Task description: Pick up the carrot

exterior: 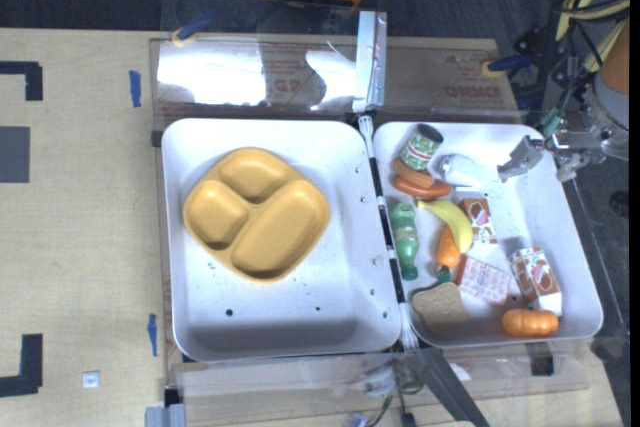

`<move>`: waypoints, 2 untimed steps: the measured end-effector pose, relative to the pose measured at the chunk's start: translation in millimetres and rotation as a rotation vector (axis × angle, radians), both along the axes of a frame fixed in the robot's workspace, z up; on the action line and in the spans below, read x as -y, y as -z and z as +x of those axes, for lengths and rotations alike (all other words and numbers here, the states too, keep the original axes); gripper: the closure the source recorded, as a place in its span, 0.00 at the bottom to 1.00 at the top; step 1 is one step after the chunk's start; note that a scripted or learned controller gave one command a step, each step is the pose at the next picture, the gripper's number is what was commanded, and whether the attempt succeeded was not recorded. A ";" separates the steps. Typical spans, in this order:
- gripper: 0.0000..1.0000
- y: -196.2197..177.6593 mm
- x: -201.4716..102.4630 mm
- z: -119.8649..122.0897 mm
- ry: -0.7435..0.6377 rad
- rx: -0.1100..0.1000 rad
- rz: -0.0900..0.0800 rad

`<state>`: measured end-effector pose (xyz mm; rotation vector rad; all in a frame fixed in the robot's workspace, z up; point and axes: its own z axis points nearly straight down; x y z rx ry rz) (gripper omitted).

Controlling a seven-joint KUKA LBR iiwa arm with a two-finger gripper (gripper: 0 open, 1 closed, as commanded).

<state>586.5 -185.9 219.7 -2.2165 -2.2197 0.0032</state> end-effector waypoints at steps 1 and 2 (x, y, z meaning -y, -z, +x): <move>0.00 60.4 -48.4 -29.9 -0.053 0.002 -0.001; 0.00 113.2 -60.0 -38.0 -0.099 0.000 0.000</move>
